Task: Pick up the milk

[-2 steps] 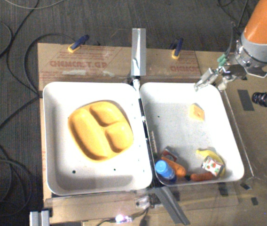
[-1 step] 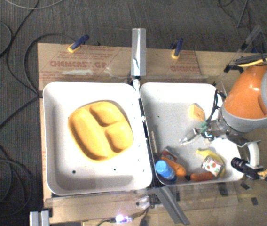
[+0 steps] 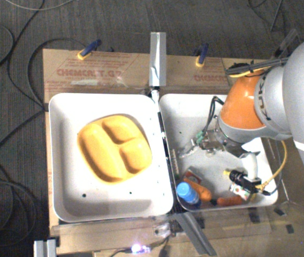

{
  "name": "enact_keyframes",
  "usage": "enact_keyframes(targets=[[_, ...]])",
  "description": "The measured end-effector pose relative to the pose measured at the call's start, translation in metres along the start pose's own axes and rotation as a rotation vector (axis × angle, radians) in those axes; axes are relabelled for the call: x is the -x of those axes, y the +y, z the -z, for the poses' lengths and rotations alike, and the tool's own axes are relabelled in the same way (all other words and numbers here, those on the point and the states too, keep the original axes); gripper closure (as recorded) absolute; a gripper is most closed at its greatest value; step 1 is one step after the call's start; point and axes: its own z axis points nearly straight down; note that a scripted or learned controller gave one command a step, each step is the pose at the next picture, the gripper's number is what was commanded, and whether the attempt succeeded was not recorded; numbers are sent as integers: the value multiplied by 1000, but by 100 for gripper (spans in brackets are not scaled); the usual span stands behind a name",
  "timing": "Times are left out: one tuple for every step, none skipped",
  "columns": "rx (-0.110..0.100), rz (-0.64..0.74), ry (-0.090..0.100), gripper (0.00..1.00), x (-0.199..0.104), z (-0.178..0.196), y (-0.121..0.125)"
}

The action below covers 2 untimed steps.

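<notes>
The milk (image 3: 186, 193), a small bottle with a blue cap, lies in the front left corner of the right bin (image 3: 184, 111). An orange carrot-like piece (image 3: 204, 193) touches its right side. My gripper (image 3: 191, 146) hangs low over the left middle of the right bin, well behind the milk and apart from it. Nothing shows in the gripper. The orange band of the wrist (image 3: 241, 108) sits above it to the right.
A small red-brown item (image 3: 191, 175) lies just behind the milk. A red-orange stick (image 3: 228, 201) rests along the right bin's front wall. A yellow divided plate (image 3: 115, 148) sits in the left bin (image 3: 66, 197). A metal post (image 3: 157, 58) stands behind the bins.
</notes>
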Motion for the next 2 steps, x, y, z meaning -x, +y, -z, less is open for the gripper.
enact_keyframes(targets=[[10, -53, -4, 0, 32, -4, 71], [4, 2, -8, 0, 57, -4, 64]])
